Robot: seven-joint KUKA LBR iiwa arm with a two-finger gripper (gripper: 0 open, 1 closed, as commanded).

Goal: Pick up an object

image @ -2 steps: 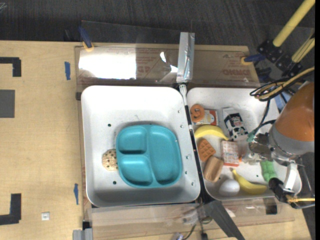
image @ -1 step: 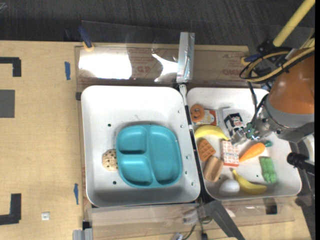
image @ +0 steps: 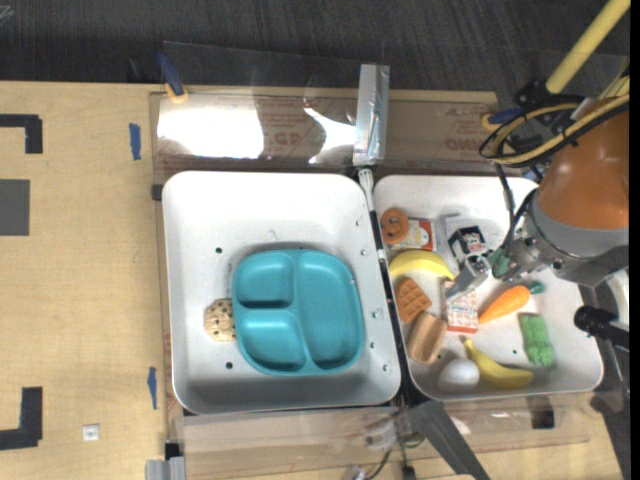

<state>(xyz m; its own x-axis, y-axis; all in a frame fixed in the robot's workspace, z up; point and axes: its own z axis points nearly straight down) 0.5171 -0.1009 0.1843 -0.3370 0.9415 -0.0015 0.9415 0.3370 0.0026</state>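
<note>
Hand [image: 492, 265] sits low in the right bin [image: 590, 363], near the middle of its clutter, reaching in from the bin's right edge under the grey wrist and orange band; whether it is spread or pressed together I cannot tell, since the wrist and cables crowd over it. No object shows as held, so the pick looks not yet made. Nearest to it are the carrot [image: 503, 303], just toward the bin's front, and a small white-and-red packet [image: 462, 308] beside that; a black-and-white item [image: 466, 240] lies just toward the back edge. Farther off are a banana [image: 420, 264] along the bin's left wall, a waffle [image: 411, 298] and a tan block [image: 426, 336] below it, a second banana [image: 497, 368] and a white egg [image: 460, 372] near the front edge, and a green piece [image: 537, 340] toward the front right. The chief risk, as I judge it, is crowding: things lie touching or nearly so, and a closing grip could catch two at once, or push the carrot aside so it slips out. The carrot's tapered, smooth shape would likely squirt free if pinched off-centre. In the left bin a teal tray [image: 298, 310] and a cookie [image: 219, 319] lie well apart from the hand.
</note>
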